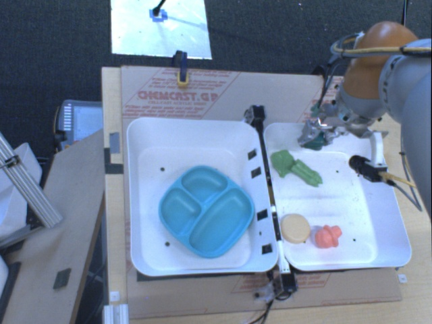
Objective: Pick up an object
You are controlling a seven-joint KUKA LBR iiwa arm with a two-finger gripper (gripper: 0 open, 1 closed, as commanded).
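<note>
In the right bin (378, 208) lie a green toy (295, 166) near its left wall, a tan round piece (295, 227) and a salmon-pink piece (328, 236) toward the front. My gripper (316, 132) hangs over the bin's back left corner, up and to the right of the green toy. A small dark teal shape (311, 140) sits right at its tip; I cannot make out whether it is held.
The left bin (148, 147) holds a blue divided plate (206, 210). A black divider (264, 187) runs between the bins. A black connector with cable (368, 167) juts over the right bin's right side. The arm's orange band (378, 52) looms at the upper right.
</note>
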